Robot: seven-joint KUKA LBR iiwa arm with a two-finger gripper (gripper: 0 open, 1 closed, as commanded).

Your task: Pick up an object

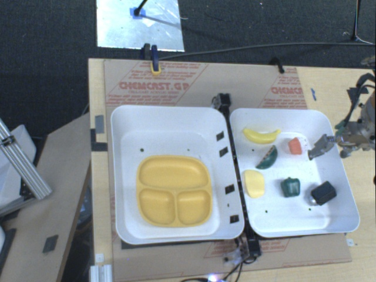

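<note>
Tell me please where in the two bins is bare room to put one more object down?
Left bin: bare strips around the yellow tray, widest behind it. Right bin: bare along the front wall, below the green pepper and black block. Crowded between banana and pepper, near the tool.

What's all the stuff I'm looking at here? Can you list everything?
Bins: two, white, side by side on the bench.
Tray: one, yellow, three compartments, in the left bin.
Banana: one, yellow, right bin, top.
Orange piece: one, right of the banana.
Melon slice: one, dark green, below the banana.
Pale piece: one, light yellow, right bin, left side.
Pepper: one, green, right bin, middle.
Block: one, black, right bin, lower right.
Gripper: one, grey, over the right bin's right edge.
</note>
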